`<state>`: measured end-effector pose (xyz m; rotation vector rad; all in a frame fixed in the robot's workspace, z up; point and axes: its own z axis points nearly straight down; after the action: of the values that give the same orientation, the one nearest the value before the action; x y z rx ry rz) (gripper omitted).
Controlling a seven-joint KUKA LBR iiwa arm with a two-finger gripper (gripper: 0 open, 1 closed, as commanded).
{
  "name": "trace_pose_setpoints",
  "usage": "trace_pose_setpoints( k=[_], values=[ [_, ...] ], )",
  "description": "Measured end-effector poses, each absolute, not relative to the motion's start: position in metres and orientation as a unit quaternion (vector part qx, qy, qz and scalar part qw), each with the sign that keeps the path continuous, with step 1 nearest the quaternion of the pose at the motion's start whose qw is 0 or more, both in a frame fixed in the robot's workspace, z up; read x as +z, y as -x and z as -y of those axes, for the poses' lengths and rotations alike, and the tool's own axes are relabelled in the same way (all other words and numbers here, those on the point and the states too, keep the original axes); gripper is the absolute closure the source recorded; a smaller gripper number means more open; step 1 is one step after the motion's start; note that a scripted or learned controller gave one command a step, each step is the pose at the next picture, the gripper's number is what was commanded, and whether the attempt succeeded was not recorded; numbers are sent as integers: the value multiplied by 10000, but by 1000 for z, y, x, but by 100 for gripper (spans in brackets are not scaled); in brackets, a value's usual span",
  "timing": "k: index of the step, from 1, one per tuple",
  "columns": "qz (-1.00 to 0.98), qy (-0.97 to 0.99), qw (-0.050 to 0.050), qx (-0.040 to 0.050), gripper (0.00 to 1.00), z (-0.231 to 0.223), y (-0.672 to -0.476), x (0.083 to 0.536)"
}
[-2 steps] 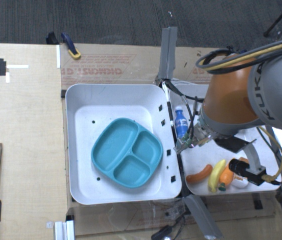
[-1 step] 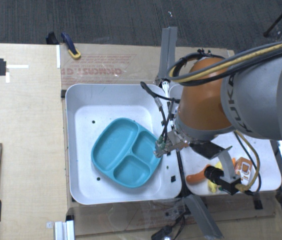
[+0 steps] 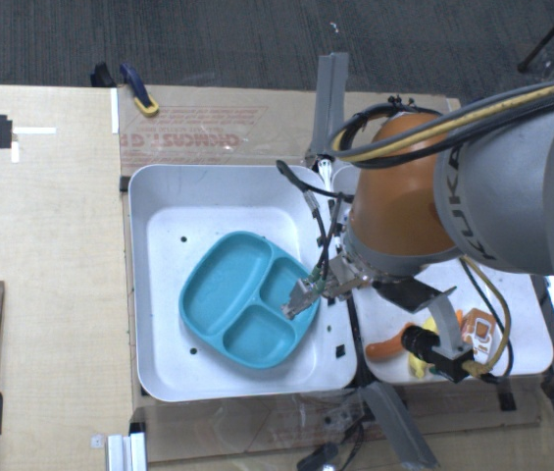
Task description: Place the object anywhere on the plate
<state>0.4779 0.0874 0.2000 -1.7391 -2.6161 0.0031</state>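
Three compartments divide the turquoise plastic plate [image 3: 240, 299] in the left white bin [image 3: 149, 263]. My gripper [image 3: 301, 299] hovers over its right rim; the carrot-like orange object [image 3: 386, 344] lies in the right bin.

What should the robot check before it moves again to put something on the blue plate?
1. Blue plate lies flat inside the left bin: ok.
2. Gripper is over the plate's right edge: ok.
3. Something held between the jaws: cannot tell, too small and dark there.
4. Plate compartments have room for an object: ok.
5. Orange toy and yellow toy lie in the right bin, partly under the arm: ok.
6. Cables hang close above the plate's edge: not ok, could snag.
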Motion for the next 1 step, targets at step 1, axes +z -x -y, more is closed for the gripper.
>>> trace_pose_setpoints(
  k=[1],
  values=[
    [8324, 5542, -3, 16, 100, -86, -479, 208]
  ],
)
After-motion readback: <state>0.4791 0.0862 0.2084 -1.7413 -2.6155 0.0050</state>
